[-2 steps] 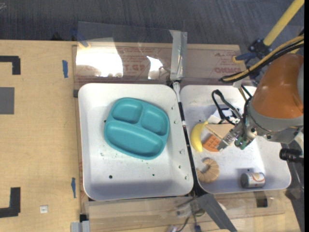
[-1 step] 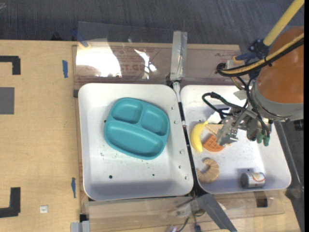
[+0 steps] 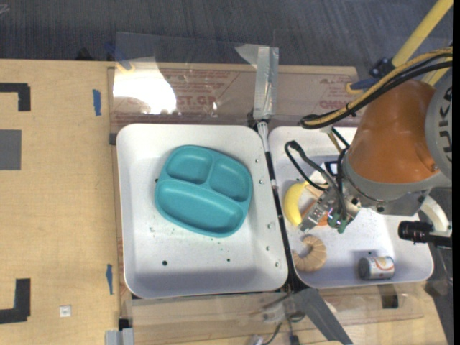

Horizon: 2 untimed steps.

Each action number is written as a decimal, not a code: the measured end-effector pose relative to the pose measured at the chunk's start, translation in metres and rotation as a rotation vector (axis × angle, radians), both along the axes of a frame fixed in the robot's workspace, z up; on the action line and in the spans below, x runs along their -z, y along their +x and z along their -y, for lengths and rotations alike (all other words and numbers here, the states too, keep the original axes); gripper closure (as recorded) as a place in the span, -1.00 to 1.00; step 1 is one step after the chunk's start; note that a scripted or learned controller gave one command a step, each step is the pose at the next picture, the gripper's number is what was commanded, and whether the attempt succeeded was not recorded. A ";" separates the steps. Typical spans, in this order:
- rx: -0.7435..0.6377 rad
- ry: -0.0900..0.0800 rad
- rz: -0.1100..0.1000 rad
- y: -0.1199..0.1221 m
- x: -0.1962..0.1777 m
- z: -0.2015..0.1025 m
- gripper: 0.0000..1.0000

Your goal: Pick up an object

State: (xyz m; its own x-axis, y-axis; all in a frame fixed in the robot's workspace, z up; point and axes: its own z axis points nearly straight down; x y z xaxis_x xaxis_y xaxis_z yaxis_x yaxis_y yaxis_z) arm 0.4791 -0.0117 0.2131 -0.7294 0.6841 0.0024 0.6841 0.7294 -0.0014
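Nearest the camera, in the right bin [image 3: 413,272], a small grey and orange can [image 3: 376,266] lay on its side by the front rim, and a tan, curled object [image 3: 312,254] rested near the front left corner. Just behind these, the gripper [image 3: 325,215] hung low over the bin floor, close beside a yellow banana [image 3: 293,203] that lay against the bin's left wall; the view did not settle whether the gripper was open, closed, or clamped on anything. The grey arm with its orange band [image 3: 395,139] covered the bin's rear part. In the left bin [image 3: 136,214], a teal divided plate [image 3: 204,190] sat near the middle. Beyond both bins stood a clear plastic sheet [image 3: 194,85].
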 end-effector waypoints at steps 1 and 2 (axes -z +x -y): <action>0.290 -0.001 0.005 0.001 -0.002 -0.014 1.00; 0.459 -0.001 0.003 0.000 -0.005 -0.066 1.00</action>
